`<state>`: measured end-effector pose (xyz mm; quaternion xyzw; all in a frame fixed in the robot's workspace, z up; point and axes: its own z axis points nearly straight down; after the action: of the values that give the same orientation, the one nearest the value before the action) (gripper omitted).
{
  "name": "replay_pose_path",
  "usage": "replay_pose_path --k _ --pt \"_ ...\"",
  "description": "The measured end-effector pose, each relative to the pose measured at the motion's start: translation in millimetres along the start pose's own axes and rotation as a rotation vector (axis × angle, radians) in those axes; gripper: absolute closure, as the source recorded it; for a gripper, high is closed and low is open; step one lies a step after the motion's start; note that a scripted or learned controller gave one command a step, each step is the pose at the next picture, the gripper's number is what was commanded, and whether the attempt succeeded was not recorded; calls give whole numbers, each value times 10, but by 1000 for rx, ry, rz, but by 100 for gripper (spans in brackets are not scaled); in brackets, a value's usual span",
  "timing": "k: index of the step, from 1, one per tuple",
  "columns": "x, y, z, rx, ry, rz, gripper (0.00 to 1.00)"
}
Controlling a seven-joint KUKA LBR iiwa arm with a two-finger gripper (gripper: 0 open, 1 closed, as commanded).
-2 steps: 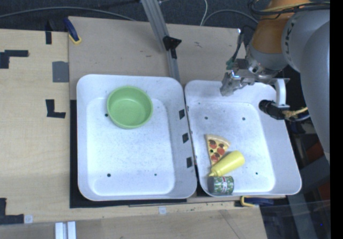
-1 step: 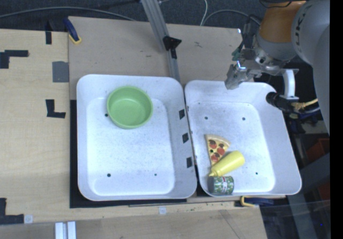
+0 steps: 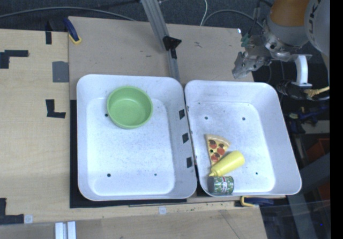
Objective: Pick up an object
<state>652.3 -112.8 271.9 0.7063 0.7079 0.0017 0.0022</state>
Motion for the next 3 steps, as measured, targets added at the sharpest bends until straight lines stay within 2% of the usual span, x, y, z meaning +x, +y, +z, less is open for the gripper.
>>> replay_pose_path --k 1,3 --pt "489 -60 -16 6 2 -3 100" --pt "1595 23 206 7 2 -5 100"
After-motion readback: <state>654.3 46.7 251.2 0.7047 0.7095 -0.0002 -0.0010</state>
